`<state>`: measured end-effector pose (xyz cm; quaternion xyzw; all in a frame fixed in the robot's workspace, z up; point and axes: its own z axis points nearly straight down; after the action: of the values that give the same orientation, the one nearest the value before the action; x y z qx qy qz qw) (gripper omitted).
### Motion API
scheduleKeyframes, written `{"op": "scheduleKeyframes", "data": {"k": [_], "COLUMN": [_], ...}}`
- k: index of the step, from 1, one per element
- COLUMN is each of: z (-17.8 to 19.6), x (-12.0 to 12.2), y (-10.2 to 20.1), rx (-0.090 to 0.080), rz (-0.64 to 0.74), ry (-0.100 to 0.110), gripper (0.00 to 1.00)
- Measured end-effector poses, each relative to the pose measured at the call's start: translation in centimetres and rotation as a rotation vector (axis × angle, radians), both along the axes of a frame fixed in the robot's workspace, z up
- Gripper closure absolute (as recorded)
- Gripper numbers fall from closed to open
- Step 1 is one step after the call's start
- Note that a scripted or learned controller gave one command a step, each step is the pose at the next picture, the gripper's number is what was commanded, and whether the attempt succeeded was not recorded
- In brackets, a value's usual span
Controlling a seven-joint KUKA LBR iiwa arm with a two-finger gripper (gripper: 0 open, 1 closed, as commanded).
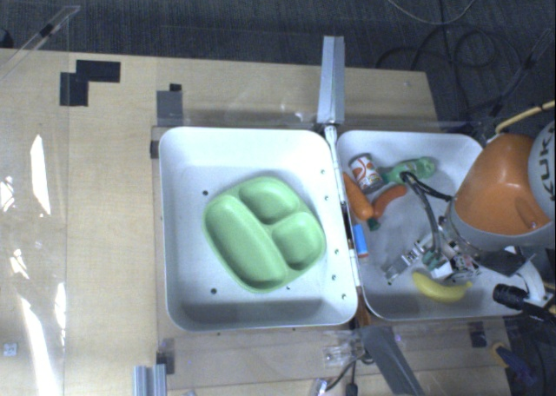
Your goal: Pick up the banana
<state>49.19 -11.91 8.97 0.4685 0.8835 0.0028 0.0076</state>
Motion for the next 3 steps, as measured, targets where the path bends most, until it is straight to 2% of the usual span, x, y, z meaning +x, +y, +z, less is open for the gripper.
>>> {"op": "scheduleKeyframes", "data": {"k": [1,2,3], "z": [-0.1,0.0,1.2], "x": [-0.1,0.0,0.3], "y": [-1.2,-3.1,-3.1], "rx": [0.009,0.002,0.003], "rz": [-0.348,-0.116,-0.116], "ry": [0.005,0.001,-0.008], "gripper": [0.0,0.0,1.0]}}
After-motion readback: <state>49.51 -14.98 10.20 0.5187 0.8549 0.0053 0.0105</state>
